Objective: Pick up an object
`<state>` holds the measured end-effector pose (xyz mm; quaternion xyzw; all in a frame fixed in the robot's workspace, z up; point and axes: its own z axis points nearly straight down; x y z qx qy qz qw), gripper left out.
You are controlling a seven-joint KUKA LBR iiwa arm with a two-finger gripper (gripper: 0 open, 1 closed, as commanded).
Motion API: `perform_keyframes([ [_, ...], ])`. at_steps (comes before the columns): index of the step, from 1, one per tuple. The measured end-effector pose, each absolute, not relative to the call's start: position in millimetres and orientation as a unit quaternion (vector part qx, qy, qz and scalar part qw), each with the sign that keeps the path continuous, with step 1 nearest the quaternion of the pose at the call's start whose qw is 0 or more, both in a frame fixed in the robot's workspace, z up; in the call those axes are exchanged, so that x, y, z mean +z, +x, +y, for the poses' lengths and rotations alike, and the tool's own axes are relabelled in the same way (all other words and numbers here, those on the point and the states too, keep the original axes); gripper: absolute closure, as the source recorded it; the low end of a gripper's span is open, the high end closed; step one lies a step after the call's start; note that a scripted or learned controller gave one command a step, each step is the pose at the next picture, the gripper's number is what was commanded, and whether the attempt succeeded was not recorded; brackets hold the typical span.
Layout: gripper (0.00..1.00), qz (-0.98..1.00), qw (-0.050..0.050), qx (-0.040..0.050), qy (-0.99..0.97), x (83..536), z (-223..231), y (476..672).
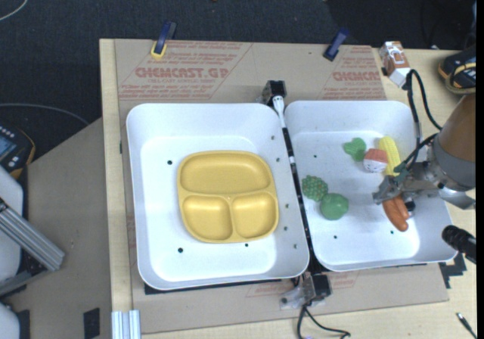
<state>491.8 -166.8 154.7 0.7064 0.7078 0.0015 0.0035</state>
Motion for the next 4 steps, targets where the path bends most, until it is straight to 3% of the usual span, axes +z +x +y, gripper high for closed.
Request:
perform_keyframes([
  [2,1.0,0.708,0.003,0.0009,0.706,227,-173,491.7],
  [4,1.0,0.709,0.001,0.001,0.705,222,-87,549.7],
])
